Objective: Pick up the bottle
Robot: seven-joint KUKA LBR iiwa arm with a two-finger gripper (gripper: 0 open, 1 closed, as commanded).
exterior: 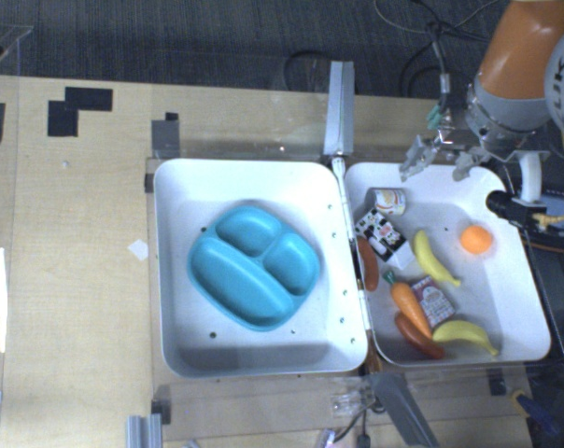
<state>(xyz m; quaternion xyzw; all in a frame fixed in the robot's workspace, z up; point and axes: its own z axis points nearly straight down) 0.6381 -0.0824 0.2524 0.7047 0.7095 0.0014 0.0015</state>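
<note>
arm (534,59): grey, orange band | tool (443,160): 2 silvery metal fingers | cables: black

Smooth, faintly glossy white plastic in both bins (170,278); glossy blue plastic in the divided tray (254,266), left of centre. Pale matt wood across the bench (67,250) (bare metal rail (338,110) above).

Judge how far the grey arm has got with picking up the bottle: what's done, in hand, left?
Done: nothing visible; the small pale bottle lies in the right white bin, near its back left corner. In hand: the two-finger gripper hangs open over the bin's back rim, holding nothing. Left: move over the bottle, descend, close, lift.
</note>
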